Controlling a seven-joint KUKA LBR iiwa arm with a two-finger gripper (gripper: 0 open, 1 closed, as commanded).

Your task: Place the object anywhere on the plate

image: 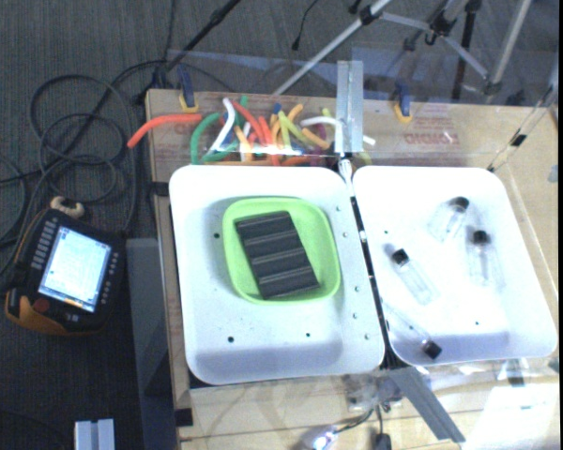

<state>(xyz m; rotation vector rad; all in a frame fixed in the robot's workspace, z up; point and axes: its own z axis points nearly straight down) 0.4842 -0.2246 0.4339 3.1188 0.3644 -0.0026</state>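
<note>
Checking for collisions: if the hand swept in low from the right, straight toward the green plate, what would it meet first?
Probably the outer wall of the right bin, then the clear black-capped vial in line, before the green plate. Height is unclear, so a higher pass may clear both.

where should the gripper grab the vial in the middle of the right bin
Grip the clear vial across its narrow body, midway between the black cap and the far end, coming straight down from above. It lies flat and slanted in the right bin, with free floor on both long sides, so set the fingers crosswise to its axis.
</note>
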